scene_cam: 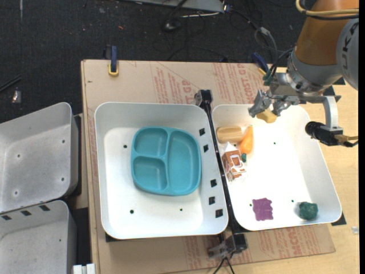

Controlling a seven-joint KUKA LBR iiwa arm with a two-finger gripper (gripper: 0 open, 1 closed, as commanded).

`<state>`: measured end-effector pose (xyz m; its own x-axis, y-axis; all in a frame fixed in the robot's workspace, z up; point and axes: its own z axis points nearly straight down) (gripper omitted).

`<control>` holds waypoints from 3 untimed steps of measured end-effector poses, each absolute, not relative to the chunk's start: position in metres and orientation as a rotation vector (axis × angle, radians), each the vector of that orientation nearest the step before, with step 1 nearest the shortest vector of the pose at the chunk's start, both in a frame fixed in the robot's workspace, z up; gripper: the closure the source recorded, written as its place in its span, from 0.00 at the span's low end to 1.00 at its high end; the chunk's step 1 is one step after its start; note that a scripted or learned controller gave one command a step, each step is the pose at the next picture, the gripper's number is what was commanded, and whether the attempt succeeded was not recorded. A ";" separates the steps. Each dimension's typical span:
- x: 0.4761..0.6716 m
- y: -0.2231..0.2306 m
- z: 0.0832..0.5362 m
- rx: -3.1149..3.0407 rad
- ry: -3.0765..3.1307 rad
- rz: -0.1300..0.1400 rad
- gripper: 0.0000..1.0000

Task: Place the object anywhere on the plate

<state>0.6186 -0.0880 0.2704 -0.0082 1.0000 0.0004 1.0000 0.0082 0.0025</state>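
A small tan object (267,116) is seen gripped between the fingers of the pincer (264,111) above the right bin (319,170); its shape is partly hidden by them. The teal plate (166,160) is seen well to the pincer's left.

One fixed camera looks down at a slant on both bins (108,153), the arm (325,33) entering from the right.
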 end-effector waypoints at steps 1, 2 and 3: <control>0.627 -0.033 0.252 2.214 2.231 0.000 1.00; 0.645 0.018 0.247 2.212 2.229 0.003 1.00; 0.655 0.081 0.242 2.211 2.230 0.004 1.00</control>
